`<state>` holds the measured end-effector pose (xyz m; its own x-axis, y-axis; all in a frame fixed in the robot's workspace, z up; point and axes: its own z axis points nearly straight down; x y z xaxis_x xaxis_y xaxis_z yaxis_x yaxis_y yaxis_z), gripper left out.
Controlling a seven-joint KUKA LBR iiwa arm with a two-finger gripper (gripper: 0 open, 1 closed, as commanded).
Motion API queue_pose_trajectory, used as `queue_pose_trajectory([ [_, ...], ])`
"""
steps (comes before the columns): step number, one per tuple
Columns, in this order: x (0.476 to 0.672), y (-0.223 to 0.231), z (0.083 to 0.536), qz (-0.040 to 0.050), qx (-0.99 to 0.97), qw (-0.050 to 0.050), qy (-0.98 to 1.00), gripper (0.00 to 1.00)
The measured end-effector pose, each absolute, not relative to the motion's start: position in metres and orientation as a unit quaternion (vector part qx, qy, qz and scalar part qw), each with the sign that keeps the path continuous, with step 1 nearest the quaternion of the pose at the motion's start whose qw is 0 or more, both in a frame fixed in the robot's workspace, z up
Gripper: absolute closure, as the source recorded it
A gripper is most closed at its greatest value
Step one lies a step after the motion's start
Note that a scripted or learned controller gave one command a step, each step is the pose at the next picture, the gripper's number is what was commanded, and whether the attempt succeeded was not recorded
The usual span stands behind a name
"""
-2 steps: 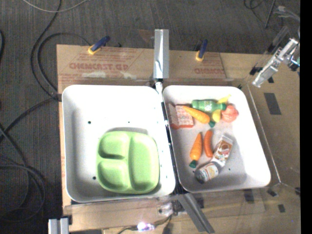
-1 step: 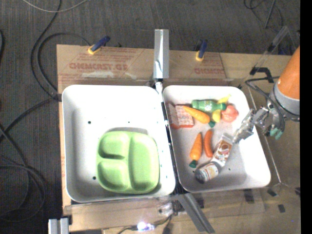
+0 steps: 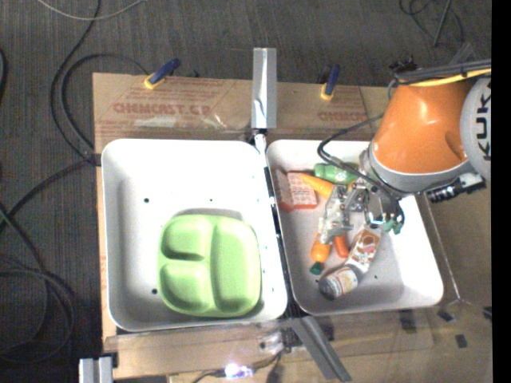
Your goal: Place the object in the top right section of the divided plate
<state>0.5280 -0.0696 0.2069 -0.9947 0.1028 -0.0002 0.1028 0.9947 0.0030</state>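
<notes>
Hovering my gripper [image 3: 361, 207] over the clutter, right of the green divided plate [image 3: 211, 266]; finger state I cannot tell. Bottles [image 3: 350, 271] lie in the right bin [image 3: 415, 282], nothing plated yet — pickup and placement remain.

Arm [image 3: 423, 126] hides right bin's [image 3: 415, 290] back corner and cuts off at frame right. End effector [image 3: 363, 206] fingers lost in clutter; small items [image 3: 339, 230] under it unreadable.

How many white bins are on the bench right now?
2. The left shallow white plastic bin holds the green divided plate; the right shallow white plastic bin holds a pile of small items under the arm, some possibly hidden.
</notes>
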Motion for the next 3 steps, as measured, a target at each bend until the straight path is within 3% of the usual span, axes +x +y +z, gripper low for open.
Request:
queue_pose_trajectory([
  [1, 0.501, -0.101, 0.369, -0.0003, -0.011, 0.003, 1.0, 1.0],
  [2, 0.487, -0.089, 0.192, -0.0006, -0.107, 0.0, 0.994, 1.0],
  [3, 0.496, -0.128, 0.204, -0.0001, -0.181, 0.0, 0.984, 1.0],
])
